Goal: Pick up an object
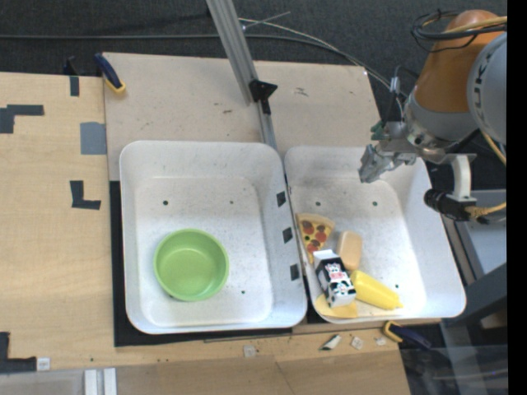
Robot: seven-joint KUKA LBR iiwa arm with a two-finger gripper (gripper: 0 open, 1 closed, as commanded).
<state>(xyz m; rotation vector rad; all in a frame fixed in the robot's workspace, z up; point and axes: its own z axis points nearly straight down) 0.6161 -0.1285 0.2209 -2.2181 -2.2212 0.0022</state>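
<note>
White bare floor lies under my claw (370, 171) near the right bin's (428, 245) far edge. I cannot tell how it stands. Toys (342, 274) crowd the near left corner.

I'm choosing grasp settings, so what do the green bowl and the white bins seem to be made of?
The green bowl looks like moulded plastic: one even lime colour, smooth, with a soft sheen on its rim. The white bins look like thin formed plastic too, matte, with rounded corners and dark specks; sheet metal painted white cannot be ruled out.
</note>
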